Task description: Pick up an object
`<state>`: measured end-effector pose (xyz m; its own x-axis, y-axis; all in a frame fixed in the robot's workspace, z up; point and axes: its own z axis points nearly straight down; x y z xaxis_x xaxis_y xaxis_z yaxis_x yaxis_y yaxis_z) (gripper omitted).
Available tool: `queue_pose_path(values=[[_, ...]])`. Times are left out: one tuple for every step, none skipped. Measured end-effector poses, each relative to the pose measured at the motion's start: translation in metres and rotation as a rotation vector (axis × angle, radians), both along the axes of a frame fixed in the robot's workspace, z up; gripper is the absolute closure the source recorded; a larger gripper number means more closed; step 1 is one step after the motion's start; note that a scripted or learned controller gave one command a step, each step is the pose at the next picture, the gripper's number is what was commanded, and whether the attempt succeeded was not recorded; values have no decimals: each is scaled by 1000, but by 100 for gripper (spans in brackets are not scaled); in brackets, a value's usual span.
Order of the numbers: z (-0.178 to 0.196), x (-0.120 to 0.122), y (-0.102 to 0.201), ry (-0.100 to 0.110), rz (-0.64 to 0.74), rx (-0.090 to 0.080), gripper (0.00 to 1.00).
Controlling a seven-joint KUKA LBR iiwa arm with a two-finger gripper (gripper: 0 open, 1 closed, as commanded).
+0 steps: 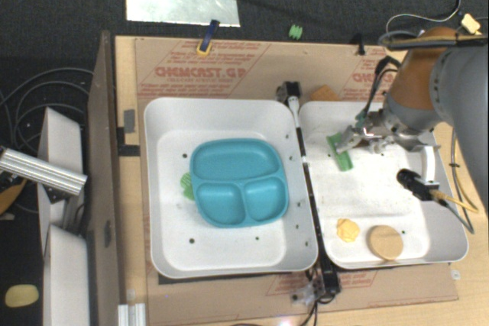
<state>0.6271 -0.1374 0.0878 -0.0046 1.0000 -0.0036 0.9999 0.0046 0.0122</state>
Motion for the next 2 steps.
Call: queue_pose_path(values=[[-2, 25, 34, 6, 3, 3, 0], [9, 25, 32, 5, 3, 2, 100]])
